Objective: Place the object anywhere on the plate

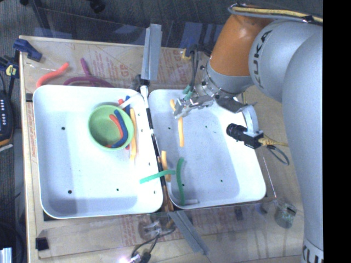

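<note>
Two shallow white bins sit side by side on the bench, the left bin [71, 196] filling the middle left of the frame and the right bin [241, 185] the centre. A green plate [98, 126], bowl-like with a raised rim, lies in the upper middle of the left bin. On it rest a red curved strip [116, 123] and what looks like a blue piece [112, 144] at its lower edge; a yellow stick [132, 133] lies just beside the plate's right rim, running down the frame.

The arm [285, 64] comes in from the right, its orange band [236, 43] at the upper centre. The gripper [184, 104] hangs over the upper left corner of the right bin. Its fingers are close together, with something small and yellowish at the tips, but I cannot tell whether they grip it or merely touch it.

Just below the gripper an orange stick [181, 131] lies on the right bin's floor, pointing down the frame. Lower, a dark green stick [180, 179] lies near the bin's lower left corner, and a light green strip [156, 175] crosses the seam between the two bins. A short orange piece [163, 159] sits at that seam.

Above the left bin, on the bench, lie a red-orange strip [52, 74] and a purple loop [88, 81].
</note>
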Controlling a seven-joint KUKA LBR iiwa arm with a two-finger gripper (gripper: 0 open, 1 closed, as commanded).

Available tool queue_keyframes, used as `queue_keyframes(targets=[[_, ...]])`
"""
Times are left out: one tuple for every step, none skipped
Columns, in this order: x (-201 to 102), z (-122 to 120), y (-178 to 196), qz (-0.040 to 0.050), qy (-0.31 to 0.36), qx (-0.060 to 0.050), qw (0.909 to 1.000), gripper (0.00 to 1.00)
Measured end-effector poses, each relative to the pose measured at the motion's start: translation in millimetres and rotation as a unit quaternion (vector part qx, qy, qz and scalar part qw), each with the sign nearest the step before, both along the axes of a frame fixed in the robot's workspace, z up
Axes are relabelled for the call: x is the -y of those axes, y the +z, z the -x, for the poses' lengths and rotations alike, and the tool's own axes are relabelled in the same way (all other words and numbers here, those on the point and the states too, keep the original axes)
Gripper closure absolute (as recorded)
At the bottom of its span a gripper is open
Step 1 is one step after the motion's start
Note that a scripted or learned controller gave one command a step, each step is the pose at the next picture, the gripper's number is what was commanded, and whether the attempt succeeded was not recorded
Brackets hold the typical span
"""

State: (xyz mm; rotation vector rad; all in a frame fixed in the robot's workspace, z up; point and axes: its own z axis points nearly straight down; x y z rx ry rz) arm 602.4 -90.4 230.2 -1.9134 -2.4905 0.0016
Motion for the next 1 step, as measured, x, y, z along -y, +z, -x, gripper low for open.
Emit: queue_keyframes(targets=[[0.0,0.0,0.0,0.0000,0.000,0.000,1.0000,0.00]])
